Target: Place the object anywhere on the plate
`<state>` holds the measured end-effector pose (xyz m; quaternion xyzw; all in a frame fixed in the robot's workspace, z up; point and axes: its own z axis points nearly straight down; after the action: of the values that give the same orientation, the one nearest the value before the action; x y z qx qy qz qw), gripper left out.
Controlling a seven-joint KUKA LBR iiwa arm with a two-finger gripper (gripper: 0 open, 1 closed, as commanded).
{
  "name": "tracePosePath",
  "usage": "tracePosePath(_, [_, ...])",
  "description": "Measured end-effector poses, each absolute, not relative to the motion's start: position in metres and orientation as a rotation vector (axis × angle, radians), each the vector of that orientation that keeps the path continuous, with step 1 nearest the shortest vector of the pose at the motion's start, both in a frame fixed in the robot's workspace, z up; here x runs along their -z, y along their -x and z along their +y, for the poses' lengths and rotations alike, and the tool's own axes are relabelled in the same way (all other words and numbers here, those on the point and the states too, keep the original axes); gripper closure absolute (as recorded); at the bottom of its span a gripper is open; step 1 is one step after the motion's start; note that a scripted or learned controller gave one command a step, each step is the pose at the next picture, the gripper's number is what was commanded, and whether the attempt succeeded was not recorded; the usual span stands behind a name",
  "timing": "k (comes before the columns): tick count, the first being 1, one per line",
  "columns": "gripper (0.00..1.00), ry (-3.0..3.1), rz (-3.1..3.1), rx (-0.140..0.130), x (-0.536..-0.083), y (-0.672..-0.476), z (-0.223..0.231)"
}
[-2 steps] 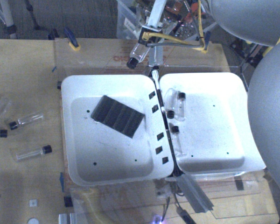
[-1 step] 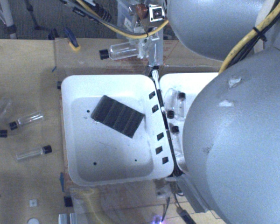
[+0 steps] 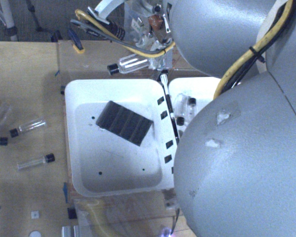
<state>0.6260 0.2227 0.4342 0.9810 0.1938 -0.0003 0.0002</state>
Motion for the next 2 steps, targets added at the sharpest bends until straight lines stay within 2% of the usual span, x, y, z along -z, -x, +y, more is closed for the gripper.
tracePosePath(1, [1.00, -3.126, 0.312, -0.004, -0.4343, -0.6561, 0.2236])
tracePosePath(2, [0.00, -3.125, 0.311, -0.004, -0.4344, -0.6562, 0.2231])
